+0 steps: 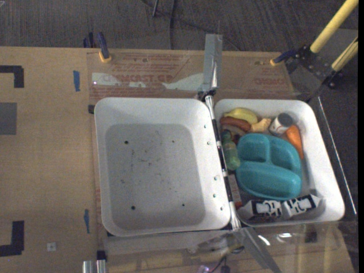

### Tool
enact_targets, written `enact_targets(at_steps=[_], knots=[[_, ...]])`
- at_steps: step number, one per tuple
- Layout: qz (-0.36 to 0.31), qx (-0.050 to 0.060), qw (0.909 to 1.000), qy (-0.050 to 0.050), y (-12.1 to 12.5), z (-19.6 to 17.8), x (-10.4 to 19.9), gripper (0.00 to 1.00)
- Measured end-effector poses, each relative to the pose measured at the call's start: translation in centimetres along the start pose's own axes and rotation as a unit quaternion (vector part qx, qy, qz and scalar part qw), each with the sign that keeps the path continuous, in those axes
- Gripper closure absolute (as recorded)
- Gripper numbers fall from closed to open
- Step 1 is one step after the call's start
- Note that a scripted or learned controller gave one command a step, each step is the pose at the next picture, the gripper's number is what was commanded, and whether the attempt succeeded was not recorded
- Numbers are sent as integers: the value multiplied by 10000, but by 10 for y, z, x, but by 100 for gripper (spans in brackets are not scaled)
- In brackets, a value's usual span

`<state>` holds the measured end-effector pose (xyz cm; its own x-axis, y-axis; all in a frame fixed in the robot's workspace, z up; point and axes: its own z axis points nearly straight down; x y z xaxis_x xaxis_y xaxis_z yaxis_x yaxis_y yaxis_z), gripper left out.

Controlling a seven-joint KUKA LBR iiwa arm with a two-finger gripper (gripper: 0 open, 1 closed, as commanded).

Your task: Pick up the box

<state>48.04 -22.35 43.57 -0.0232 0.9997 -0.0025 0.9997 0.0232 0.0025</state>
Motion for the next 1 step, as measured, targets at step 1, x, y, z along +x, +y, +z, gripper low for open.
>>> enact_targets(at_steps=[1], knots=[[-1438,1,9896,4,0,0,0,0]])
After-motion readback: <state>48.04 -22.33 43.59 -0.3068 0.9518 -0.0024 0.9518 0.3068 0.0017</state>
